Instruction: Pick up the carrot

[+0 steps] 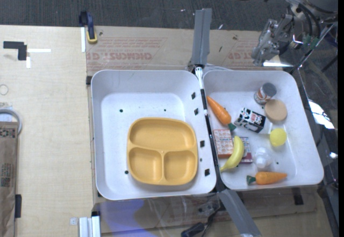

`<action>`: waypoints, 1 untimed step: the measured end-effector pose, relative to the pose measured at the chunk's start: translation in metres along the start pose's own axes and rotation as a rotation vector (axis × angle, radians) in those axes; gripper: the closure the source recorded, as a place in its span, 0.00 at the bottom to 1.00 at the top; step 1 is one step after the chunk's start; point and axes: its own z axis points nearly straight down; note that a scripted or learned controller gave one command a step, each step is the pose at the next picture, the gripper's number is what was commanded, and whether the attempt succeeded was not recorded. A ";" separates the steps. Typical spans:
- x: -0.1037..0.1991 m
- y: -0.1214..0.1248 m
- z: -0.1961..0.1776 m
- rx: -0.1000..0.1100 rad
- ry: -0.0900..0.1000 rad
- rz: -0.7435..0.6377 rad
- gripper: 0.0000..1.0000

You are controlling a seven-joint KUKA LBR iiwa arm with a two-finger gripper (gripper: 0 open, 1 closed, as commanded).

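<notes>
Two orange carrots lie in the right bin (301, 96). One carrot (219, 110) rests slanted near the bin's left wall, its green end toward the front. The other carrot (268, 178) lies along the front wall with its green end to the left. My gripper (267, 47) hangs above the bin's far rim at the upper right, well apart from both carrots and with nothing seen in it.
The right bin also has a banana (234, 154), a red packet (222, 138), a black-and-white carton (251, 119), a tan disc (276, 110), a yellow ball (278, 137) and a small can (266, 92). A yellow divided plate (162, 151) sits in the left bin (107, 123).
</notes>
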 end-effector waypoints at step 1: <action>0.007 0.022 0.063 0.000 0.002 -0.103 1.00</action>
